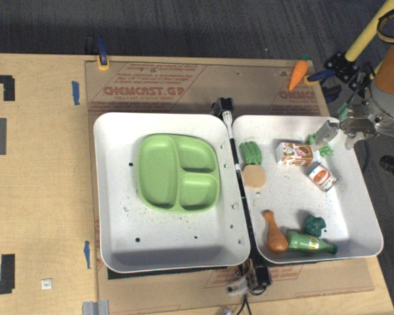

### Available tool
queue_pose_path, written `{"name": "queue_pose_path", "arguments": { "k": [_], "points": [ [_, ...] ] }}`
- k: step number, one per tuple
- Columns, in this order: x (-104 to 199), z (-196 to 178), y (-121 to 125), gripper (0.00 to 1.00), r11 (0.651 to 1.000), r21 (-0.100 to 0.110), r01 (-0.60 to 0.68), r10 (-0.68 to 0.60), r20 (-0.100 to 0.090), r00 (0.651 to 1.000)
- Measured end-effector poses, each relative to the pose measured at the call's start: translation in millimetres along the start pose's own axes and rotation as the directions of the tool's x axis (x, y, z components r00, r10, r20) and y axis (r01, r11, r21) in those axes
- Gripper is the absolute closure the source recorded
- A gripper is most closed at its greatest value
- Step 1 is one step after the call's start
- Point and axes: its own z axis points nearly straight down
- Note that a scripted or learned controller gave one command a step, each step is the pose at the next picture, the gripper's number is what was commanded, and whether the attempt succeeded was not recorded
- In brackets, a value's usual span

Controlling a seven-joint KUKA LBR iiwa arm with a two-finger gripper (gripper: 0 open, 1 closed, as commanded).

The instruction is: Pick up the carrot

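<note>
Camera view is showing two white bins side by side, the left bin holding one green divided plate. One carrot is lying outside on the cardboard, at about twelve o'clock from the right bin. Inside that bin: one green ridged vegetable, one tan disc, two red-and-white packets, one drumstick, one green bottle. Gripper is hovering at the bin's two o'clock corner, fingers too unclear to call.

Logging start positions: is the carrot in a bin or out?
Out. The carrot lies on the cardboard behind the right bin, beyond its far rim.
</note>
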Motion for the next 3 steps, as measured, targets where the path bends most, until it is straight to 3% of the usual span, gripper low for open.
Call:
{"name": "queue_pose_path", "arguments": {
  "k": [1,2,3],
  "points": [
    [-29,-10,25,0.00,0.896,-0.004,0.445,-0.445,0.005,0.896],
    [-29,-10,25,0.00,0.896,-0.004,0.445,-0.445,0.005,0.896],
    [-26,70,38,0.00,0.997,-0.004,0.072,-0.072,-0.003,0.997]
  ]
}}
